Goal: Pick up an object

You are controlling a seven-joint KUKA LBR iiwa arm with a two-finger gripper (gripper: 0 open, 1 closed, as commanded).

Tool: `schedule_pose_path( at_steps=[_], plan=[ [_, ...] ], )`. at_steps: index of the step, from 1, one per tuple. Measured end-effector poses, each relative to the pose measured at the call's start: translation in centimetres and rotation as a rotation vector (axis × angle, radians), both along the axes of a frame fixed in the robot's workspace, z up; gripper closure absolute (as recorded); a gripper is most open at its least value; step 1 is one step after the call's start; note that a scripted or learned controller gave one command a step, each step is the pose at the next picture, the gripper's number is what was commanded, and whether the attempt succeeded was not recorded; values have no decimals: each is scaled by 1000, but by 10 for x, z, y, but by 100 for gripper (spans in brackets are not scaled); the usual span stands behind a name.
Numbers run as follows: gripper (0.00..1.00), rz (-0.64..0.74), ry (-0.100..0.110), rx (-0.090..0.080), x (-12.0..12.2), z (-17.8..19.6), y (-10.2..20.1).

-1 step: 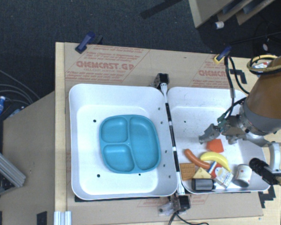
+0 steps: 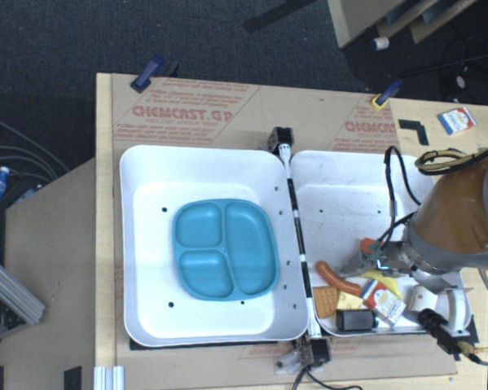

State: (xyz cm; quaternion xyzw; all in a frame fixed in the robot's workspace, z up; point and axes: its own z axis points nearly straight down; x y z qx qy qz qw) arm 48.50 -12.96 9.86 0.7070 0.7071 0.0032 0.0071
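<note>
Dark carpet around a cardboard-topped table (image 2: 232, 108). Far left of the claw (image 2: 377, 258), a teal divided plastic plate (image 2: 225, 248). Just below-left of the claw, a reddish toy sausage (image 2: 337, 277): probably light, smooth, rigid; best pinched mid-length. Claw state impossible to tell.

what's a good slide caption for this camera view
KUKA arm reaching into the right bin over a pile of small objects; blue divided plate in the left bin.
</note>
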Motion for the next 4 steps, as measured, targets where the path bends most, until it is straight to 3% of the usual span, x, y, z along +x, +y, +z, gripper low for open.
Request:
schedule_pose_path(
  at_steps=[1, 2, 3, 4],
  plan=[
    [100, -2, -4, -4, 1, 11, -1],
    [100, 1, 15, 6, 68, -14, 39],
    [0, 0, 14, 6, 68, -14, 39],
    [100, -1, 13, 6, 68, -4, 39]
  ],
)
